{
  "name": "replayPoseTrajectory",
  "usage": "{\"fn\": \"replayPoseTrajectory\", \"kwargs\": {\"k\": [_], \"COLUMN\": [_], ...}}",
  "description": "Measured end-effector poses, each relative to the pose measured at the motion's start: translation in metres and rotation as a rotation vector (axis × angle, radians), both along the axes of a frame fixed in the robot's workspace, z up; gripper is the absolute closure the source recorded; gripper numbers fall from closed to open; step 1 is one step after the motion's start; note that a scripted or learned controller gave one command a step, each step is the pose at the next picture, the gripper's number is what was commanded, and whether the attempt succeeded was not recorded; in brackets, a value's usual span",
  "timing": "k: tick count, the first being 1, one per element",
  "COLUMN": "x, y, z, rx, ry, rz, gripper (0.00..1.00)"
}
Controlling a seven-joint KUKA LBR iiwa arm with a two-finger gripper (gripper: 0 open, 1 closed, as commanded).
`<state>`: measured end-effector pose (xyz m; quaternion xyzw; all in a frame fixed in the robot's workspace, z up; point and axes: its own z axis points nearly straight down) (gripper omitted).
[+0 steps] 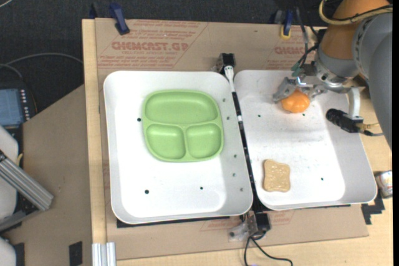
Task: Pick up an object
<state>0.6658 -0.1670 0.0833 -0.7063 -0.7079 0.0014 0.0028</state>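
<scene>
A small orange fruit (pixel 296 103) lies in the far part of the right bin (pixel 349 165). My gripper (pixel 297 90) hangs right over it, coming in from the right. Its fingers (pixel 280 94) are spread to either side of the fruit's top, and the left one stands slightly off the fruit. The gripper is open. A tan cracker-like piece (pixel 277 175) lies flat near the front of the same bin, well apart from the gripper.
The left bin (pixel 121 152) holds a green divided plate (pixel 183 125). A raised rim between the two bins runs just left of the fruit. The arm's grey and orange body (pixel 349 28) covers the right bin's far right corner.
</scene>
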Motion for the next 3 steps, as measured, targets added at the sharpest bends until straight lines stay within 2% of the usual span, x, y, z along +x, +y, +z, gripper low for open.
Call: {"fn": "replayPoseTrajectory", "kwargs": {"k": [1, 2, 3], "x": [-0.014, -0.012, -0.029], "y": [0.068, 0.064, 0.151], "z": [0.002, 0.013, 0.107], "rx": [0.001, -0.002, -0.001], "ry": [-0.002, -0.008, -0.012], "rz": [0.002, -0.001, 0.004], "gripper": [0.00, 1.00, 1.00]}}
